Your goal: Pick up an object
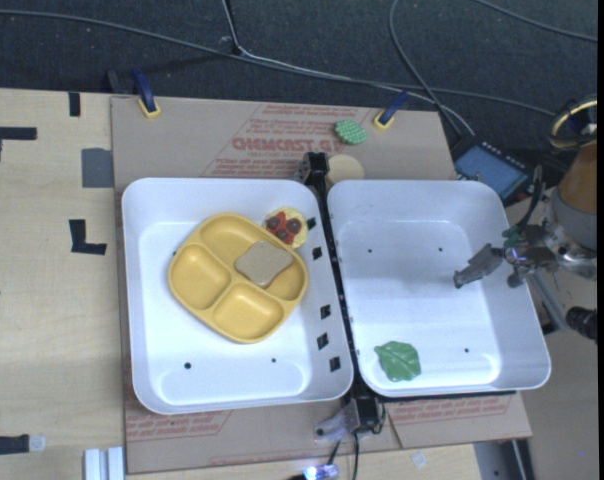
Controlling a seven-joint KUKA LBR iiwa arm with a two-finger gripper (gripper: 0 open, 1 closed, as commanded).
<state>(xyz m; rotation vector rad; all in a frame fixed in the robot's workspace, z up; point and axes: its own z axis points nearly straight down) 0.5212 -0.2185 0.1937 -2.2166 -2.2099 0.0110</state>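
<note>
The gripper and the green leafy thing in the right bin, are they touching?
Apart. The camera view shows the gripper near the right bin's right wall, with bare white floor between it and the green leafy thing near the front edge.

Right bin [422,203]: floor mostly bare, wide free room at centre and far edge. Green leaf [397,360] lies near front edge, left of middle. Gripper [479,267] juts over right edge. Left bin [152,298]: yellow tray [217,288] fills centre, brown slab [263,263] on it, red-and-yellow piece [285,225] beside far-right corner. Free strip along front edge.
</note>
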